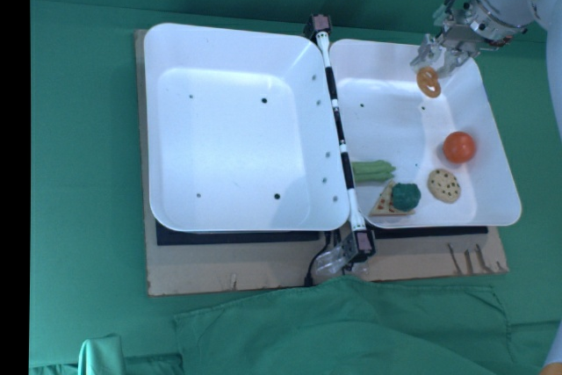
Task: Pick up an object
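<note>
Four foods [406,189] clear of claw [436,66], pretzel [428,82]

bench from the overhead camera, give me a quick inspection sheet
surface: two white bins, left bin and right bin, on cardboard
job's things: pretzel raised at the fingertips; tomato, cookie, green beans, broccoli and pizza slice lying in right bin
clutter: nothing seen
grippers: gripper over right bin's far corner, closed on pretzel
cables: nothing seen
surroundings: green cloth
</note>
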Controlling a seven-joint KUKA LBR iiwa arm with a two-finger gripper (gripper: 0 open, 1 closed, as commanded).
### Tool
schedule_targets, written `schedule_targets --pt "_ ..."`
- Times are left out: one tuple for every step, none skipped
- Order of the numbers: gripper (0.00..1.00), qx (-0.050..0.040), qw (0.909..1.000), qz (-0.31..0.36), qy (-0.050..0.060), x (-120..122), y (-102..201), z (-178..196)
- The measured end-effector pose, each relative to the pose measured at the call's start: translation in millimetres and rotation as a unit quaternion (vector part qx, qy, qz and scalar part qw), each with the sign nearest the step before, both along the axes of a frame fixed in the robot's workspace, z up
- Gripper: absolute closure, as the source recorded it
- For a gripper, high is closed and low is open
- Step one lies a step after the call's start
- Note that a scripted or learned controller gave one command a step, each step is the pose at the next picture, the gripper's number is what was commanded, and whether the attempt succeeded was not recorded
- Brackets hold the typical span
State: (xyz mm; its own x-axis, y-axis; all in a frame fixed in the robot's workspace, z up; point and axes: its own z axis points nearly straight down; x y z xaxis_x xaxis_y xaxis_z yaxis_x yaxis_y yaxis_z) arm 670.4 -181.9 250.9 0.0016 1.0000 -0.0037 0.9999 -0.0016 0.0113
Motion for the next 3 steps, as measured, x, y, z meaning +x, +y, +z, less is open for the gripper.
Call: schedule_targets --pt "1.0 0.0 1.0 0.0 0.0 -2.6 7.9 54.9" --pt "1.0 -0.0001 1.0 0.0 0.0 -6.2 11.8 120.8" --pt "1.0 0.0003 1.0 0.0 0.002 -5.7 11.2 131.4"
